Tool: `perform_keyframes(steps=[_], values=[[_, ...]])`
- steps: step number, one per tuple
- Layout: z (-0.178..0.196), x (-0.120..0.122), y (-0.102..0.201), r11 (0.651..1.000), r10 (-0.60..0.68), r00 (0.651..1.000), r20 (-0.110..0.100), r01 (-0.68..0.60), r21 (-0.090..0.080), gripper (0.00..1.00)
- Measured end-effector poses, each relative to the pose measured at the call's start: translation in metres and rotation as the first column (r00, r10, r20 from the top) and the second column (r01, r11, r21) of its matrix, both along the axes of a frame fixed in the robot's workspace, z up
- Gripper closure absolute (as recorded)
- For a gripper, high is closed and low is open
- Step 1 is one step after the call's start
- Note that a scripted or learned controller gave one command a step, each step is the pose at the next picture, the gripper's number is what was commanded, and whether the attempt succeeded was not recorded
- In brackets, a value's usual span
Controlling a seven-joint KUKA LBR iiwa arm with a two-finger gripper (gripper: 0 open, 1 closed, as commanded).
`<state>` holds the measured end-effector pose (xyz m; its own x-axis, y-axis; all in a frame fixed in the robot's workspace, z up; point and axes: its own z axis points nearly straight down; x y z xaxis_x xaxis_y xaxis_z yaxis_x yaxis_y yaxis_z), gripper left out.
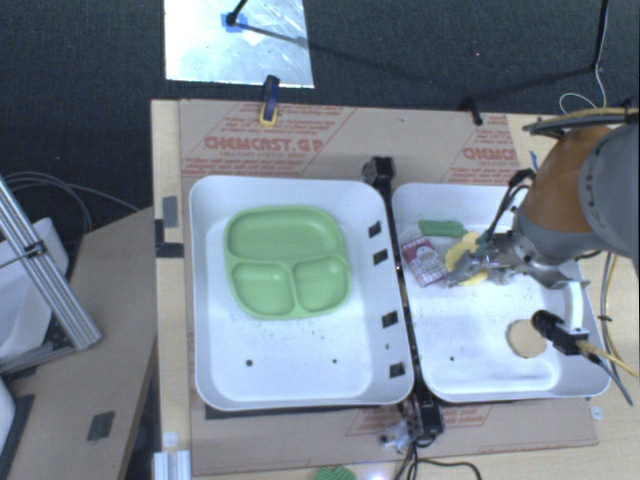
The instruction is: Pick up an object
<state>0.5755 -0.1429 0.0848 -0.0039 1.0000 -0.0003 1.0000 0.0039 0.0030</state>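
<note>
Camera view, lower right: round tan disc (523, 339) lies in right bin (480, 383). Mid-right, gripper (468, 268), finger state indiscernible, meets yellow object (458, 251) beside red-and-white packet (422, 261). Green divided tray (288, 261) occupies left bin (215, 368).

the bench (300, 133) bears two white bins, left (290, 368) and right (480, 373), side by side.
</note>
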Motion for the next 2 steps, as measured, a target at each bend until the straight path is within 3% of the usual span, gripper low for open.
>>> perform_keyframes(steps=[2], values=[[-0.0001,-0.0002,0.0000,1.000,0.000,1.000,-0.001,0.000,0.000,0.00]])
